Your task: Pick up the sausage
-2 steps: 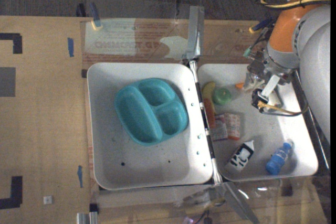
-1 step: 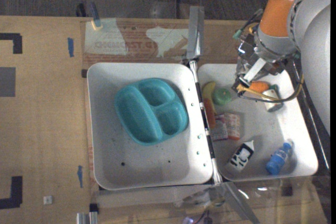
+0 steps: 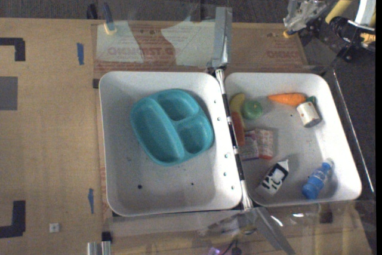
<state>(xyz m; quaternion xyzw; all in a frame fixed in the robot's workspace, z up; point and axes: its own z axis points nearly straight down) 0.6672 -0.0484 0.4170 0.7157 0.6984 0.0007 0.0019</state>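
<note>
Camera view: end effector (image 3: 296,14) up top right, beyond right bin (image 3: 341,128), finger state cannot tell. Sausage (image 3: 238,128) lies along right bin's left wall, beside snack packet (image 3: 259,144), print unreadable. Teal divided plate (image 3: 172,126) in left bin (image 3: 116,146), open floor around it.

Crowded along the left wall of the right bin (image 3: 343,128): sausage (image 3: 238,128) pressed against the divider, yellow piece (image 3: 237,102) and green round (image 3: 253,108) just above it, snack packet (image 3: 259,144) touching its right side. Open floor mid-bin, between packet and can (image 3: 308,113). Carton (image 3: 274,177) and blue bottle (image 3: 316,180) lower right. Carrot (image 3: 287,99) near the top wall.
</note>
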